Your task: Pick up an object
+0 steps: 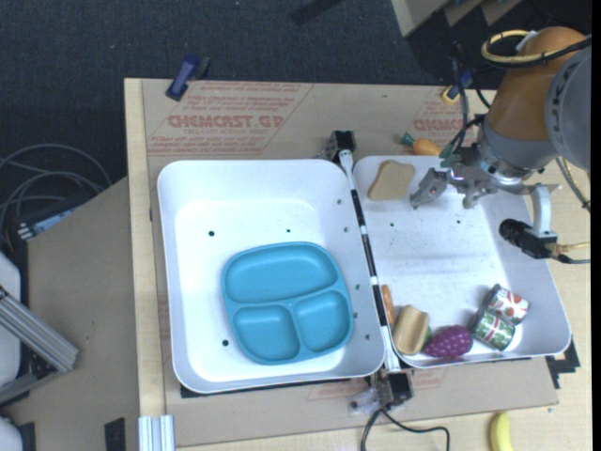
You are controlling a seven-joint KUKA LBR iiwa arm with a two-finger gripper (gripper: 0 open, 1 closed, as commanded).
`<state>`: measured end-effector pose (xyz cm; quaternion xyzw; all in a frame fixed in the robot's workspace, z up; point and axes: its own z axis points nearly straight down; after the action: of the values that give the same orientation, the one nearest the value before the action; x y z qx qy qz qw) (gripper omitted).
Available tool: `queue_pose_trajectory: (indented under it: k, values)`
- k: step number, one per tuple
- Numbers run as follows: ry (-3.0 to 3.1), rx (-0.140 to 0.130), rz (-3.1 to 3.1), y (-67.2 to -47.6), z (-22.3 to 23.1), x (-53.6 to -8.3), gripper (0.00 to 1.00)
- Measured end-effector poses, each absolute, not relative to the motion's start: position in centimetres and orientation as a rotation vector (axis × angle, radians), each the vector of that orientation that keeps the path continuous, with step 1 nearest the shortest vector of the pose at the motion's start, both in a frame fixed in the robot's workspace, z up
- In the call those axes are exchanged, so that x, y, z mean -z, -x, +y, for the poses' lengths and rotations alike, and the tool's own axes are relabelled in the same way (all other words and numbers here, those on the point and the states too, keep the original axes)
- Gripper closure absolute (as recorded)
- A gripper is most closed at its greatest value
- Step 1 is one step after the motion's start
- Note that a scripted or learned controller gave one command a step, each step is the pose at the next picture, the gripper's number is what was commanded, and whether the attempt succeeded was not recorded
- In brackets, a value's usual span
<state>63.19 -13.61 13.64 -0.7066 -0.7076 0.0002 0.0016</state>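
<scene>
Dark carpet surrounds a cardboard-covered worktop [282, 106] printed with red lettering, and two shallow white bins sit on it side by side. In the left bin [188, 195] lies a blue divided plate [286, 301] with three compartments, flat near the bin's middle. The right bin [451, 252] holds a toy slice of bread [391, 179] in its far left corner, and a cluster along its near edge: a thin orange piece [387, 301] against the dividing wall, a tan bread-like piece [410, 329] beside it, a purple bunch of grapes [449, 343] next to that, then a green-and-white can [493, 331] and a red-and-white can [508, 303] touching each other near the right corner. The arm [535, 92] reaches in from the right, its orange band above the wrist, and the jaws [451, 188] hang over the far part of the right bin, just right of the bread slice, spread apart with nothing between them. A small orange toy [424, 145] lies on the worktop behind that bin, a blue clip [186, 75] rests at the worktop's far left corner, and a yellow object [501, 433] shows at the near edge.
</scene>
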Motion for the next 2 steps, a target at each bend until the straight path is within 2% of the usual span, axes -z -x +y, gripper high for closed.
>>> queue_pose_trajectory:
  k: [1, 2]
  values:
    - [2.225, -0.001, -2.222, -62.2, -19.4, -17.7, 0.00]
    - [2.220, 0.003, -2.224, -65.9, -12.7, -13.4, 0.00]
